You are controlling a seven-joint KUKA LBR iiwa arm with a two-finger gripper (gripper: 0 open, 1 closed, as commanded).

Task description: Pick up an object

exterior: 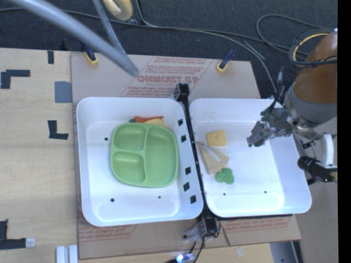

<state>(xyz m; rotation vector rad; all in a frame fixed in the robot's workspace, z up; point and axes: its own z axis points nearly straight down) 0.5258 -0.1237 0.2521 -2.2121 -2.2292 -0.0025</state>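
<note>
While the gripper [256, 137] hovers at right of centre, its state unclear, the yellow block [216, 138] looks light and stiff; grasping its flat sides seems best.

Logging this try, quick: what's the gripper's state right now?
Gripper: cannot be told; it hangs over the right bin, apart from the toys.

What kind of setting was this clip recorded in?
Probably a robotics lab bench: two white bins clamped side by side on cardboard, loose cables on dark carpet, and toy items like a green divided plate.
</note>
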